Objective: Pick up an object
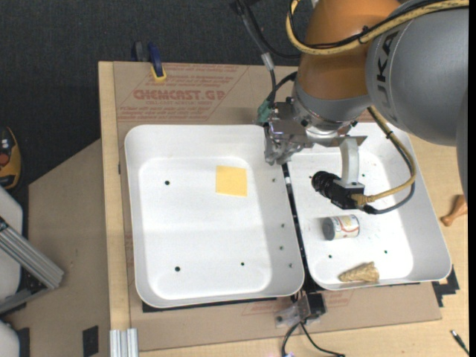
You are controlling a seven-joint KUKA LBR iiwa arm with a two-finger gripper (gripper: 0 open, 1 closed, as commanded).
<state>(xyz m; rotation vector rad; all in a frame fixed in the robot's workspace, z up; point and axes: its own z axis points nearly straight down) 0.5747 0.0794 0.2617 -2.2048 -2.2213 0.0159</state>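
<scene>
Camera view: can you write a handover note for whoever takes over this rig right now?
Claw: low over the seam between the two bins, at their far end. I cannot tell whether it is open or shut, and no object shows in it.
Things: the yellow square lies flat in the view's left bin. The small cylinder lies on its side in the right bin. The tan wedge is by that bin's near rim.
Done: nothing lifted.
Left: pick up one object.
</scene>
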